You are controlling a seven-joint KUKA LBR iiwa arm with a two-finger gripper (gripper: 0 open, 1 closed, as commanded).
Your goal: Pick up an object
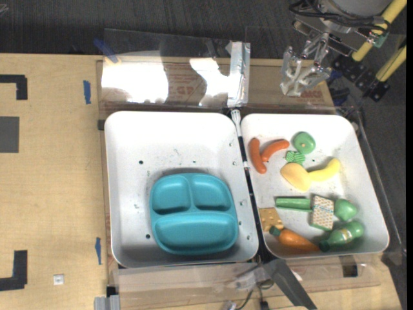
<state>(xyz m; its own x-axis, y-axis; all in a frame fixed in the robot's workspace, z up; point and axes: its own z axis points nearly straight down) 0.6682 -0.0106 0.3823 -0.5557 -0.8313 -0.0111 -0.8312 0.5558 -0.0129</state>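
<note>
While the gripper [302,76] hangs above the right bin's [361,147] far rim, toy foods lie below it. Nearest is the green round piece [302,142]. I cannot tell its state.

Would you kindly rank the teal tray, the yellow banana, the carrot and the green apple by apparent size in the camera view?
1. Teal tray, by far.
2. Yellow banana and carrot: alike, left unranked.
3. Green apple.

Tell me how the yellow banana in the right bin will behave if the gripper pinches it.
The banana looks like smooth moulded plastic, so probably stiff, light, perhaps slippery. Its curved, rounded body may twist or roll out of a pinch. It lies against the yellow piece, so that would likely get nudged. The gripper hangs above the bin's far rim.
</note>
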